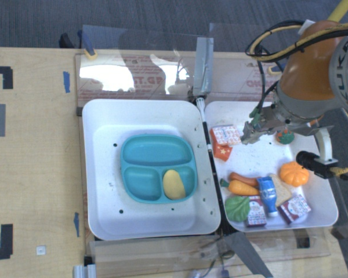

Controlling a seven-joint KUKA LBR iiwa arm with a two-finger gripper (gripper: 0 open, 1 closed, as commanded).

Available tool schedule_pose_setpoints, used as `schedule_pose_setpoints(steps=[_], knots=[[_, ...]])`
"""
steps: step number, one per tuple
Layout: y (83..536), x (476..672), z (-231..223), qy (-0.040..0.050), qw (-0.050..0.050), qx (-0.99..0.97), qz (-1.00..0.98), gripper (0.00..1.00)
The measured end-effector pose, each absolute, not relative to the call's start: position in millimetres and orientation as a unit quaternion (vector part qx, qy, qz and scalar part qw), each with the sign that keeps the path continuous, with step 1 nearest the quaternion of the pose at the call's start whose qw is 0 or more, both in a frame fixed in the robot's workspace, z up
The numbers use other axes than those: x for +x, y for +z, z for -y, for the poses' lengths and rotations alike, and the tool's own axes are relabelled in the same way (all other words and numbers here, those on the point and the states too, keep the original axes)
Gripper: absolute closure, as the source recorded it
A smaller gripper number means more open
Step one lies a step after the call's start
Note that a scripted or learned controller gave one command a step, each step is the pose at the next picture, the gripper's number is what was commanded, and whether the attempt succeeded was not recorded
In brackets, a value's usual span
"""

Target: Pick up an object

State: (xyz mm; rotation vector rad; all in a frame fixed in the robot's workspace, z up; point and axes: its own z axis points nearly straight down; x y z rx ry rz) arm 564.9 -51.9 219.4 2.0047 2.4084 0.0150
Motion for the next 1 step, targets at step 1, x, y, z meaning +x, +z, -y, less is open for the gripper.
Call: schedule_pose_setpoints(steps=[1], knots=[[214.3,562.2,55.7,0.0004,0.000,0.642,-0.766,0.00]])
